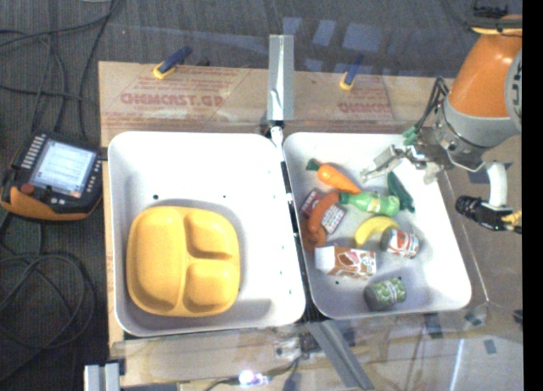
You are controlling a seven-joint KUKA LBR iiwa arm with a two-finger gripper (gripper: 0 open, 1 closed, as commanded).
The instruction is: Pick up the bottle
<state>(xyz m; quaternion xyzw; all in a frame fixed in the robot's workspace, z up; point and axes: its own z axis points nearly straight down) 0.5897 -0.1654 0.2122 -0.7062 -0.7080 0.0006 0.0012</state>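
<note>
The green bottle (pixel 371 203) lies on its side in the middle of the right bin (pixel 454 283), its neck pointing left. My gripper (pixel 405 164) hangs above the bin's back right part, up and to the right of the bottle and apart from it. Its fingers are spread open and hold nothing. A dark green item (pixel 400 191) lies between the gripper and the bottle's right end.
Around the bottle lie a carrot (pixel 338 177), a reddish sausage (pixel 321 211), a banana (pixel 376 230), a small can (pixel 401 243), a carton (pixel 348 260) and a grey-green lump (pixel 386 293). The left bin (pixel 127 156) holds a yellow divided tray (pixel 185 259).
</note>
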